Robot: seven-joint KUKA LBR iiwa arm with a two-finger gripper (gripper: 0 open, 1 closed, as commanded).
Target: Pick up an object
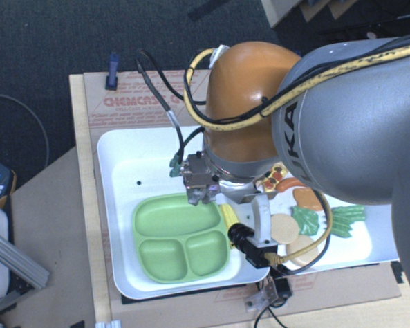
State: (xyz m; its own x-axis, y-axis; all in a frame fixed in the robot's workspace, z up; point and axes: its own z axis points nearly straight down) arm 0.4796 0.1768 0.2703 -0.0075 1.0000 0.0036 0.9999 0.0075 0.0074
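The arm's orange band and grey wrist cover the middle of the view, and my gripper (243, 195) hangs beneath them over the seam between the two bins. A green divided plate (182, 237) lies in the left white bin (117, 193), just left of the gripper. Several small toys lie in the right bin (376, 246), partly hidden by the arm: a tan disc (285, 228), an orange piece (305, 199), a red and white piece (279, 183) and a green leafy piece (336, 220). A yellow strip (229, 214) shows between the plate and the gripper. I see nothing held.
The bins rest on a brown cardboard sheet (138, 98) with red print. A small blue clip (111, 70) lies at the sheet's far left corner. Black cables (155, 86) run from the wrist over the back of the left bin.
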